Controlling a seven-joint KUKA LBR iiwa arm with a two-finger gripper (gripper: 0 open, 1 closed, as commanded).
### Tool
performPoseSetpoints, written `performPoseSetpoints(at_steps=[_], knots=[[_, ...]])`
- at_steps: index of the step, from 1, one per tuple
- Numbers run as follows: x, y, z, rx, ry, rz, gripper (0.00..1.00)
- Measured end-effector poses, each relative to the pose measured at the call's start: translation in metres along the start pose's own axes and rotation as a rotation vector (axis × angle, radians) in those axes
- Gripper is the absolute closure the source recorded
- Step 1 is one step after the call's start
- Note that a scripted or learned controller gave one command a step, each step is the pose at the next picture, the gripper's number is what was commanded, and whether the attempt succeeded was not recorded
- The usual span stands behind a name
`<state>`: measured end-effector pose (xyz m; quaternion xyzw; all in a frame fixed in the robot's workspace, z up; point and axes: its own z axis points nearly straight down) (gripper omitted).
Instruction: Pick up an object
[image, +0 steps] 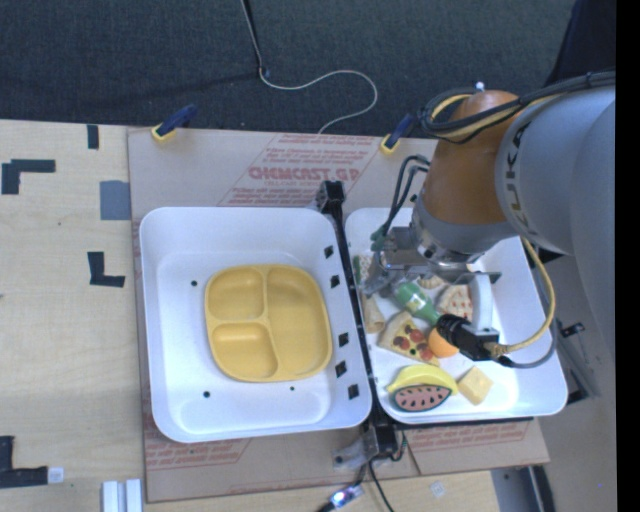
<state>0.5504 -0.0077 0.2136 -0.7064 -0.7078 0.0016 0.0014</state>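
I am low over the right bin (520, 405), my wrist hanging above its far-left part, and my gripper (405, 285) is buried under my own bulk, so I cannot tell how it stands. The pickable things crowd below me: a green piece (412, 297), a pizza slice (402, 337), an orange piece (440, 345), a watermelon slice (420, 388) and a yellow block (476, 384) nearer the front. I judge the green piece the closest target, though it touches its neighbours, so I should come straight down and close squarely. The divider (345, 290) between the bins sits just beside me on the left; room opens rightward and upward. The left bin (170, 400) holds a yellow tray (268, 322).
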Motion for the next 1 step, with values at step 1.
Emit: performPoseSetpoints(at_steps=[1], knots=[[0.0010,0.0008,-0.0208,-0.004,0.001,0.000,1.00]])
